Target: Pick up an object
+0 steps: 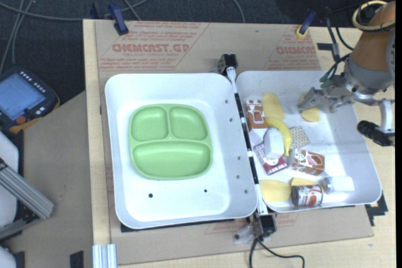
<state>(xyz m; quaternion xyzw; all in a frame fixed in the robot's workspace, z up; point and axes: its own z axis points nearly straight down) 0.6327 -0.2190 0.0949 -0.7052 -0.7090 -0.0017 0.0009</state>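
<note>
My gripper (316, 103) hangs low over the far part of the right bin (358, 154), reaching in from the right, its fingers spread open. A small yellow piece (311, 115) lies on the bin floor just below and between the fingertips, not lifted. To the left lie a yellow banana (282, 132), a pale yellow lump (271, 103), a white packet (274, 145) and a red-and-white carton (254, 115). Nearer the front lie another red-and-white packet (309, 162), a small can (309, 196) and a yellow wedge (274, 190).
The left bin (125, 198) holds a green divided plate (169, 141). A ridge with clips (244, 135) separates the two bins. A white tube (342, 184) lies at the right bin's front. The arm's grey body (370, 66) stands over the bin's far right corner.
</note>
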